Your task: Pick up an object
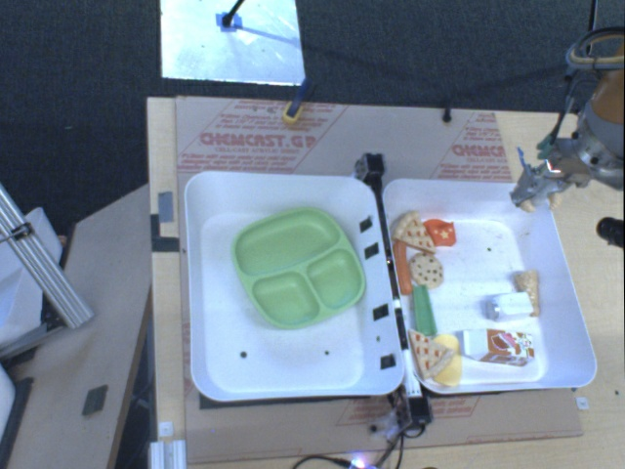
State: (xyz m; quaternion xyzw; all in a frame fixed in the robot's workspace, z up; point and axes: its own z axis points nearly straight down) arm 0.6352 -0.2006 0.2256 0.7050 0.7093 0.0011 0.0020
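Bins (293,384): two; green tray (298,266): one.

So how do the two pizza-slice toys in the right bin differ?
The upper pizza slice lies at the far left corner of the right bin, beside an orange-red piece. The lower pizza slice lies near the front left, resting against a yellow piece. The upper one lies nearer the claw; the lower one is farther off. Both are tan wedges with red spots, close to the bin's left wall.
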